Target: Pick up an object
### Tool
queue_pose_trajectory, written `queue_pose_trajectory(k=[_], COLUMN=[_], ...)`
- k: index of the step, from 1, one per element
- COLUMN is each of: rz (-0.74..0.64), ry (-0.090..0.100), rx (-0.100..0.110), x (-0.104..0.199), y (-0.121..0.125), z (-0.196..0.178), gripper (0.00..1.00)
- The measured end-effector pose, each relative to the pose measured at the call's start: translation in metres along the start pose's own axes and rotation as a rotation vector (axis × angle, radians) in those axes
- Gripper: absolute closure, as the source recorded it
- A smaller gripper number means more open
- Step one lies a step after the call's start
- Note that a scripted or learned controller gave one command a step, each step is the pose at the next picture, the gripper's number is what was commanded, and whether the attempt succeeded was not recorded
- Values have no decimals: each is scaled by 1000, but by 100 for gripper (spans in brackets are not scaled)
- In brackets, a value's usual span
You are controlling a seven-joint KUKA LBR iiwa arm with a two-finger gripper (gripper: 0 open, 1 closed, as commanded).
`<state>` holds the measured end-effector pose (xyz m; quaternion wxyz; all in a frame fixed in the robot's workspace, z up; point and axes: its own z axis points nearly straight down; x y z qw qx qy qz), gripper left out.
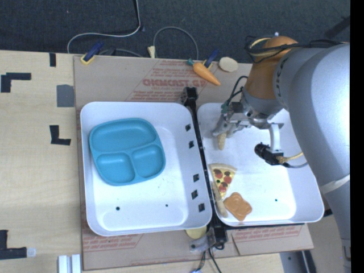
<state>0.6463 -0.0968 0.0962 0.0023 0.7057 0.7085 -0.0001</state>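
Arm [318,107]: nearest the lens. Grey bulk hanging over the right edge of the right bin [284,206], orange band above the wrist, reaching toward that bin's left wall.
Likely target: small pale piece [220,143], stubby and cream-coloured. It lies flat on the right bin's floor, close to the left wall and toward the far-left corner.
Gripper [225,128]: just above the small pale piece, angled down at it. Touching or slightly apart, too close to call.
Gripper state: cannot tell whether apart or together, since the metalwork runs into one shape from this angle. Nothing seen held.
Step in hand: by my reading, the descent onto the piece. No lift yet, as the piece sits on the bin floor.
Next move calls for: centring over the piece, settling to floor level, closing, then a straight lift. The piece is small and low, so a slight offset would likely miss it or nudge it toward the left wall.
Same bin, nearer: pizza slice [223,178] by the left wall about midway along. Orange-brown lump [237,206] toward the near-left corner, just beside the slice's tip. Both well apart from the gripper.
Left bin [142,203]: blue divided plate [128,151] in its far-left part.
Outside the bins: carrot [205,74] and pale round thing [228,64] on the cardboard sheet [165,81], beyond the right bin's far edge.
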Motion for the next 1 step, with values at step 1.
queue_pose_trajectory(k=[1], rz=[-2], ry=[6], rx=[2], x=[62], y=[-53], z=[-93], gripper=[100])
